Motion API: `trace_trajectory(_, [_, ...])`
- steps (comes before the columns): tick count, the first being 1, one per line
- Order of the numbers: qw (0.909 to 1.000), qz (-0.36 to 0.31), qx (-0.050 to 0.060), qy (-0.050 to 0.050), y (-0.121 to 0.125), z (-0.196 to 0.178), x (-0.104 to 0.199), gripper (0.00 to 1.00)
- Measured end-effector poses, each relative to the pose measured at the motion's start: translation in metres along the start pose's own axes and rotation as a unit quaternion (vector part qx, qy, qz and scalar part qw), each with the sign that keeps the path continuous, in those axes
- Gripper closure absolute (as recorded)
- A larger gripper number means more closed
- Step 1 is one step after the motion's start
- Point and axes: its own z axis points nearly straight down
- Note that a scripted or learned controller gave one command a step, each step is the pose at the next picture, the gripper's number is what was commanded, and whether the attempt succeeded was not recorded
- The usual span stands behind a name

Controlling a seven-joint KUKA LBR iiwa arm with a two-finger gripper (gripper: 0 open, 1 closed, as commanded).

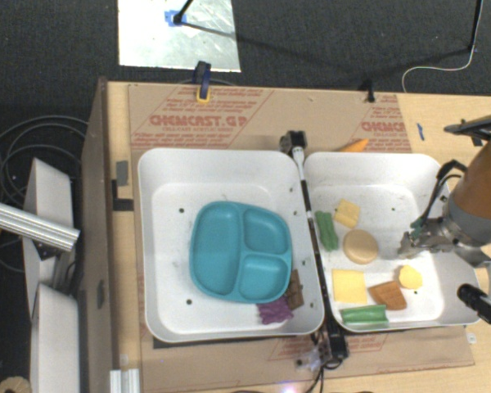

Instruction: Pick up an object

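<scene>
Camera view showed the pick not done yet, far as I could judge: the arm (483,195) hung over the right bin (393,174) with its claw (413,242) low by the yellow lump (410,277), grip too murky to call. Left bin (172,178) held the big teal plate (241,252) plus purple and brown bits, while the right had a yellow slab (349,286), tan disc (361,246), green sticks and orange wedge, all untouched.

The grey KUKA arm with its orange band (483,188) reaches in from the right edge of the scene, bent down toward the bench. Its dark two-finger gripper (412,244) hangs low at the arm's left end.
</scene>
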Motion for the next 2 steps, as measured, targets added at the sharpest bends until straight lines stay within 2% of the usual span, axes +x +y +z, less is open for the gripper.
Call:
trace_trajectory(1, [1.0000,-0.003,-0.005,-0.001,0.026,-0.114,0.016,1.00])
trace_trajectory(2, [1.0000,-0.005,0.000,0.002,0.022,-0.134,0.093,1.00])
